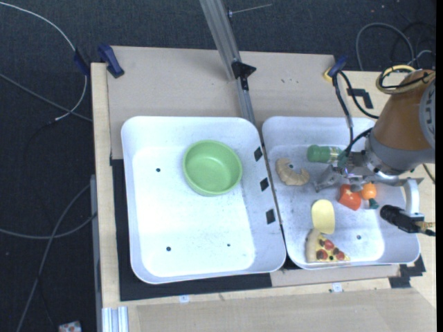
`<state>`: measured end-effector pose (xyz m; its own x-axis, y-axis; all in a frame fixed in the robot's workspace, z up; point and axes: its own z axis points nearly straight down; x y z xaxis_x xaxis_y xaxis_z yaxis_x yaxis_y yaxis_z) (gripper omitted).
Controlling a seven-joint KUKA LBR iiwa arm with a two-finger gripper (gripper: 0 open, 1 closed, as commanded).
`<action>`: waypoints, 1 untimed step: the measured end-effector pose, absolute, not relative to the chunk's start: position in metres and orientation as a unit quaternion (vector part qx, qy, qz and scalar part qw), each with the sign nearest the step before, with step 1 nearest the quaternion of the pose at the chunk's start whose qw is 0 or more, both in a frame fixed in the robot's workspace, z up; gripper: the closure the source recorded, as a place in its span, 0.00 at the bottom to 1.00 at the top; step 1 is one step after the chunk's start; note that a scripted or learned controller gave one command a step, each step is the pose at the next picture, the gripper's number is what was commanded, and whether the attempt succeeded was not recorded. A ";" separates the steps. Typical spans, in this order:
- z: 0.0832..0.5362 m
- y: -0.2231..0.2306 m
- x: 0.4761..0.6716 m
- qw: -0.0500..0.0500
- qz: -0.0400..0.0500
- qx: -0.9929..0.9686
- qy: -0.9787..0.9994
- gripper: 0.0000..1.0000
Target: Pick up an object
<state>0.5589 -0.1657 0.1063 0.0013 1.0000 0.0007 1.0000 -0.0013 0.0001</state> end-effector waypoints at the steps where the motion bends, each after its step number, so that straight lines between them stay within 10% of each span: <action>1: 0.123 -0.166 0.562 -0.006 -0.004 -0.708 -0.707 1.00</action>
